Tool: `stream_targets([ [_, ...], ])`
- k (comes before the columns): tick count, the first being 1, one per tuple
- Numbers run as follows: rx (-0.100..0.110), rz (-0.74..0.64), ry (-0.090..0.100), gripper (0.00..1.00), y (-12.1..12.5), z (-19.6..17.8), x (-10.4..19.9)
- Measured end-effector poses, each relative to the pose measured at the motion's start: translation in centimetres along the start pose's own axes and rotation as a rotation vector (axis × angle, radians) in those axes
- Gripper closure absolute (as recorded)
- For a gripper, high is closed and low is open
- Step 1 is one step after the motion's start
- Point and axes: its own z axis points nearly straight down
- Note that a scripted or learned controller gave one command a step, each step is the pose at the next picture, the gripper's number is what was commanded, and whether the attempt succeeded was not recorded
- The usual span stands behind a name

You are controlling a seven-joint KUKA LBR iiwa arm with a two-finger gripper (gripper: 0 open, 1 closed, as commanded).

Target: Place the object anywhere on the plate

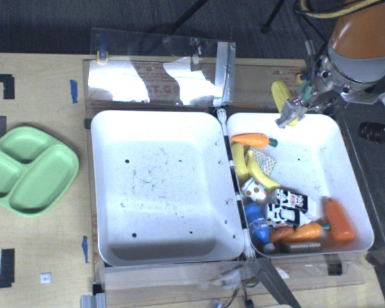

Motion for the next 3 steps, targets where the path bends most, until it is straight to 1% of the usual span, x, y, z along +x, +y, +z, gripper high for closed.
stream_targets([
  [1,0.002,0.065,0.002,1.0,-3.4,8.3,9.3],
  [2,0.004,0.096,0.003,1.0,-7.4,11.9,13.3],
  [3,0.003,0.373,0.002,1.0,-2.2,13.2,12.0],
])
